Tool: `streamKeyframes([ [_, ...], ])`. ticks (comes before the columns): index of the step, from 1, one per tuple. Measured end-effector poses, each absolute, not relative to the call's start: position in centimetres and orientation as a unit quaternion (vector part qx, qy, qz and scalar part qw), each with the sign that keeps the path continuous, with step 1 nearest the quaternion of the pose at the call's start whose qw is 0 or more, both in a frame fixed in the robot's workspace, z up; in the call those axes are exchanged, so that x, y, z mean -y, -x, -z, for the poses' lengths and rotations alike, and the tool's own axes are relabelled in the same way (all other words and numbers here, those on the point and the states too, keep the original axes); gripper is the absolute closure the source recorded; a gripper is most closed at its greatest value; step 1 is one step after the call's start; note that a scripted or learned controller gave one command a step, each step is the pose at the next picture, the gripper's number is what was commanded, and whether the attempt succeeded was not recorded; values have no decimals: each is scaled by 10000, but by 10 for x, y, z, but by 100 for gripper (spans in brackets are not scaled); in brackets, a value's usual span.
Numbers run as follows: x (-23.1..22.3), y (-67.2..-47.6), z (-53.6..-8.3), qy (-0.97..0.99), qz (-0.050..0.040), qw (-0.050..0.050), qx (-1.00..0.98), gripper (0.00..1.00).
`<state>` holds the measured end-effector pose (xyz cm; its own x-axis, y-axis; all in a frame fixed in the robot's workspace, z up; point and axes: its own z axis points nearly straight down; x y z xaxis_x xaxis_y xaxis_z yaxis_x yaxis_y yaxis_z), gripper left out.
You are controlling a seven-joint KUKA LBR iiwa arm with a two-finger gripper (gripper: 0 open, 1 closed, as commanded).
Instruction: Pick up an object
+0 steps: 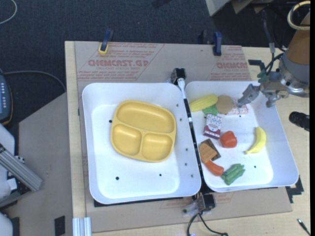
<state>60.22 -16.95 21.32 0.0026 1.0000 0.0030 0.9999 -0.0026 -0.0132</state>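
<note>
My gripper point(259, 98) hangs over the far part of the right bin point(281, 146), its two fingers spread open with nothing between them. Its left finger point(246, 96) is close to a round tan cookie point(225, 104). Beside the cookie lies a yellow corn cob point(203, 102). Nearer the camera are a red and white packet point(213, 126), a red tomato point(228, 139), a banana point(258, 140), a brown waffle piece point(208, 150), a carrot point(214, 168) and a green pea pod point(233, 173).
A yellow divided plate point(143, 131) sits in the left bin point(98, 171). A black divider rail point(189, 127) runs between the two bins. Clamps point(216, 42) stand at the back edge of the cardboard-covered bench.
</note>
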Motion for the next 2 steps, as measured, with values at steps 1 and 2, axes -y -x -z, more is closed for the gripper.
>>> streamKeyframes([
  [1, 169, -605, -220, 7071, -1, 4, 7071, 0],
  [2, 165, -600, -157, 7073, -19, 38, 7069, 0],
])
